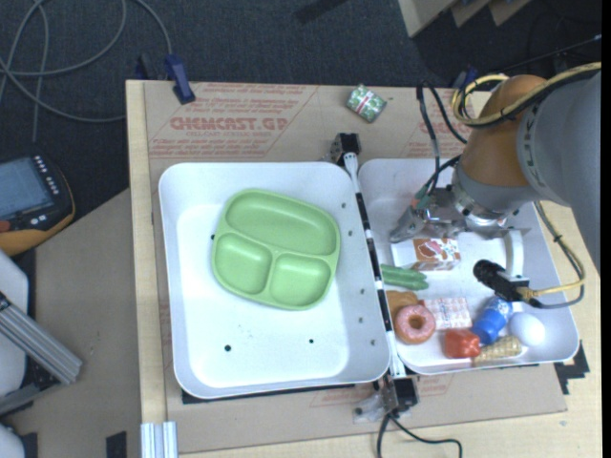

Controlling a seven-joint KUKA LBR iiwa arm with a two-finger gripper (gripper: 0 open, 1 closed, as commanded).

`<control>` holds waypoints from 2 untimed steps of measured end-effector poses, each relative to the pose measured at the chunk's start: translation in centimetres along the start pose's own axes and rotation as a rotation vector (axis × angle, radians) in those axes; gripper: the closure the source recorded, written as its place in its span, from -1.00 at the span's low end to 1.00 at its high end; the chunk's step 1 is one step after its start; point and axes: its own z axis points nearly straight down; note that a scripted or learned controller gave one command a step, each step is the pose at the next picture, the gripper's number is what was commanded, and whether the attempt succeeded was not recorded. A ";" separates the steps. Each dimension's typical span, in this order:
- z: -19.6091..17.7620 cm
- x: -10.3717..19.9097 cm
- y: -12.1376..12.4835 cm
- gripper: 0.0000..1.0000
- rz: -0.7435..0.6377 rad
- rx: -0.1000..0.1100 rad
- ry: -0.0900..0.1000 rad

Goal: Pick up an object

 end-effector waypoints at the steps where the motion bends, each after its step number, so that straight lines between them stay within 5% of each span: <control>1: 0.0 -0.2 -1.8 -1.00 0.000 0.000 0.000; 2: 0.0 0.4 -4.3 -1.00 0.000 0.000 0.000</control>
